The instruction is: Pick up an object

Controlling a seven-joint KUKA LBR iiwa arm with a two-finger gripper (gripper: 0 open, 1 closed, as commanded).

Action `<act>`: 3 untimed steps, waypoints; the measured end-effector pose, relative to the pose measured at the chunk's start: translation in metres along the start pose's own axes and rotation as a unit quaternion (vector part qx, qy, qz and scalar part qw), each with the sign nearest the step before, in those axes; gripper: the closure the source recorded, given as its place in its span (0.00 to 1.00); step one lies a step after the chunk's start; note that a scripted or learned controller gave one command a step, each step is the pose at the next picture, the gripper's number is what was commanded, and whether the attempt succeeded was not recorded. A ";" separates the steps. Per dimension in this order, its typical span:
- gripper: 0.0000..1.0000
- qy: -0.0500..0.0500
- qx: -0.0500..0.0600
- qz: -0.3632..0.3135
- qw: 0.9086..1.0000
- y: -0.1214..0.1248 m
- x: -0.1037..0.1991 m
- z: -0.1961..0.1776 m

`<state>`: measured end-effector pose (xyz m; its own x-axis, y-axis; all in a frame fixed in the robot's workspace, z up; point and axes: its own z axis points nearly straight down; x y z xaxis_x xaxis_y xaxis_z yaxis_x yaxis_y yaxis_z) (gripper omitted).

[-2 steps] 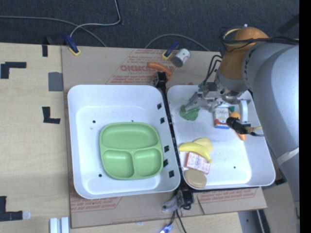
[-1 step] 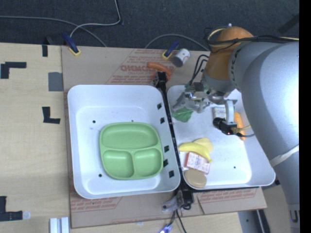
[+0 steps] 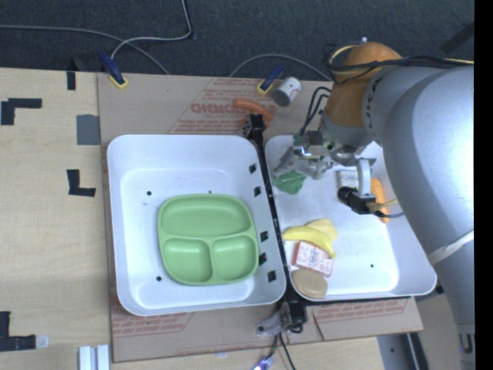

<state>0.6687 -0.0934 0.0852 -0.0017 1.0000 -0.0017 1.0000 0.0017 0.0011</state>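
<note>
My gripper (image 3: 303, 163) hangs over the back left corner of the right bin (image 3: 385, 272), under the arm's orange band (image 3: 350, 91). Just below it and touching its tip lies a small green object (image 3: 290, 182), close to the bin's left wall. I cannot tell whether the green object is gripped or only lying there. Nearer the front of the same bin lie a yellow banana (image 3: 317, 233), a red and white packet (image 3: 313, 259) and a tan round piece (image 3: 311, 284). An orange object (image 3: 377, 192) lies partly hidden under the arm.
The left bin (image 3: 131, 168) holds a green divided tray (image 3: 208, 238). The two bins share a black-clipped wall (image 3: 268, 199) right beside the gripper. The grey arm covers the right bin's back right part. Clamps and cables lie on the cardboard behind the bins.
</note>
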 end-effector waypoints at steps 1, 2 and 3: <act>0.00 0.000 0.000 0.000 1.000 -0.015 -0.003 0.000; 0.00 0.001 0.000 0.000 1.000 0.000 -0.005 0.000; 0.00 0.000 0.000 0.000 1.000 0.000 -0.001 0.000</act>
<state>0.6687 -0.0941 0.0852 -0.0012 1.0000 -0.0013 1.0000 0.0012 0.0014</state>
